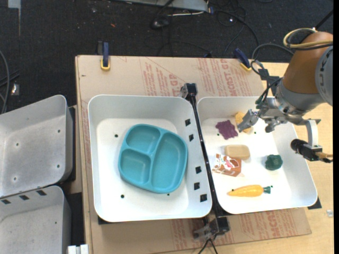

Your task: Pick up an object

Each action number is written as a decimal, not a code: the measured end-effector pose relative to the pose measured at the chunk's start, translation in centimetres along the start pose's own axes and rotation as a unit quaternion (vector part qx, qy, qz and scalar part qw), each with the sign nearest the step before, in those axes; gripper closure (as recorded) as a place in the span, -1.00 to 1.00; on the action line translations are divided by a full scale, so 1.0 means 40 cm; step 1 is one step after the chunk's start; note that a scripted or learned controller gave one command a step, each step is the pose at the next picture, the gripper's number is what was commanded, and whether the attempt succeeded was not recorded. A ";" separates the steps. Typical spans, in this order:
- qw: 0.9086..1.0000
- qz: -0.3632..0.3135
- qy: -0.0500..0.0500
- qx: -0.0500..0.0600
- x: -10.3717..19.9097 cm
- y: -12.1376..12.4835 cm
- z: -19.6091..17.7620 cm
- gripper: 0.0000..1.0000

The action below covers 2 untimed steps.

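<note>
The right bin [296, 194] holds several small objects: a purple piece [226, 129], a tan block [238, 152], a red and white carton [228, 165], a dark green lump [274, 162] and a yellow-orange carrot [247, 191]. A small yellow piece [241, 117] lies near the bin's back. My gripper [259, 123] hangs over the back of this bin, just right of the yellow piece. Its fingers stand apart, open, with nothing between them.
A teal divided plate [153, 157] lies in the left bin [100, 142]. A black divider [200, 152] runs between the two bins. Grey lids [32, 142] rest to the left of the bench. The arm's orange band [304, 62] rises at the right.
</note>
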<state>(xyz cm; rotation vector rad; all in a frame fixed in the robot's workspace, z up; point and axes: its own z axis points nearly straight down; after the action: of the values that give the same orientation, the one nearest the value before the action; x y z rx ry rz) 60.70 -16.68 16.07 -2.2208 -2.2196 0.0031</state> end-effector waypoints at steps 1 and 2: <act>1.000 0.001 0.000 0.001 -0.023 -0.010 0.137 -1.00; 1.000 0.000 0.000 -0.002 -0.022 -0.006 0.103 1.00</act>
<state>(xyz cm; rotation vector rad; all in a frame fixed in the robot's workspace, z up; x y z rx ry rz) 60.45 -17.58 11.97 -2.2237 -2.2216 -0.0010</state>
